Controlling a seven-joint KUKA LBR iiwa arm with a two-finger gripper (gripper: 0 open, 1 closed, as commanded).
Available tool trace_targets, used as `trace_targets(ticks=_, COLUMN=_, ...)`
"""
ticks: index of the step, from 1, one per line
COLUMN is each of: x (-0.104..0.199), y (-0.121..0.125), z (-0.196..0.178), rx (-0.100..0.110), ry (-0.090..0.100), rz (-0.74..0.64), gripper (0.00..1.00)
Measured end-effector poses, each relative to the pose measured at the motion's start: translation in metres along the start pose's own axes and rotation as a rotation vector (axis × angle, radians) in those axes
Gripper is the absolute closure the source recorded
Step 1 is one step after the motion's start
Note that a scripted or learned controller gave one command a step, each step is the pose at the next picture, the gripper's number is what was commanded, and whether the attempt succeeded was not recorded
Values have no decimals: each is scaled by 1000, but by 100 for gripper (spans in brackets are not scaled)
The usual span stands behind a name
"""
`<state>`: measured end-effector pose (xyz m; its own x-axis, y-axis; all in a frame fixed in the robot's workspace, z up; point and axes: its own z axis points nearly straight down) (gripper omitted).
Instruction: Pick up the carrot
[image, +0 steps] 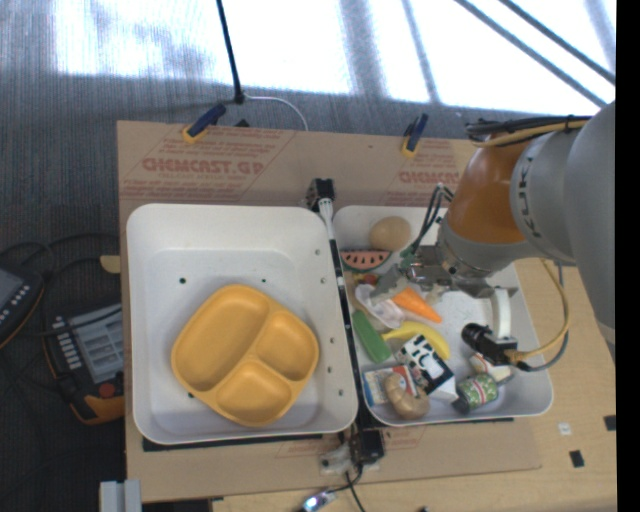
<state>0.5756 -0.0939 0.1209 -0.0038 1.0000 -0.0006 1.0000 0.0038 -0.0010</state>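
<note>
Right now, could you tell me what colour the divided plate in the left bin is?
The divided plate is yellow, seen plainly in the camera view.

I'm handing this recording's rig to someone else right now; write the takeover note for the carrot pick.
Gripper: low in the right bin, just above-left of the carrot; whether it is open or shut is unclear.
Carrot: lying in the right bin among other toy food, next to the watermelon slice and above the banana.
Yellow divided plate sits in the left bin.
Done: arm is over the carrot.
Left: grasp and lift; no hold visible yet.
</note>
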Motion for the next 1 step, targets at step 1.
trace_targets(ticks=1, x=-1, y=0, z=-10, rx=1, ry=-1, rz=1, gripper=100)
